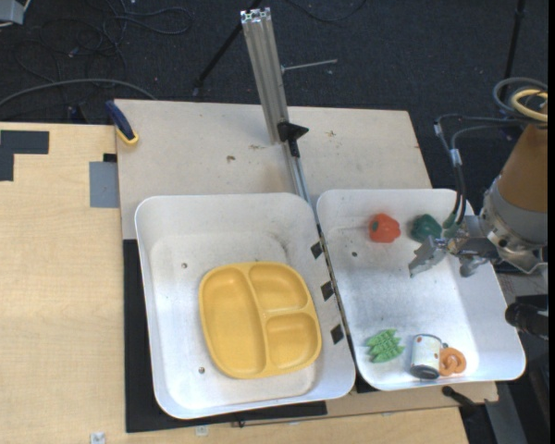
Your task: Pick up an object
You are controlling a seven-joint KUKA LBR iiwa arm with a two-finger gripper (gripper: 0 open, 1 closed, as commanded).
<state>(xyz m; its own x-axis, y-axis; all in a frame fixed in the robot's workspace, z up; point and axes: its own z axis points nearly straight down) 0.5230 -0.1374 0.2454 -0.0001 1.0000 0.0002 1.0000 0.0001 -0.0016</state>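
Grey gripper hung with fingers spread and unloaded over the right bin, just below the teal toy, likely lining up a grasp.

Red tomato beside dark green toy; leafy green piece apart.

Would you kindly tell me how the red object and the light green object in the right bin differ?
The red object is rounded and smooth; the light green object is flatter with a ragged, leafy outline. The red one lies at the right bin's far side, the green one at its near edge. Both are small and lie untouched.
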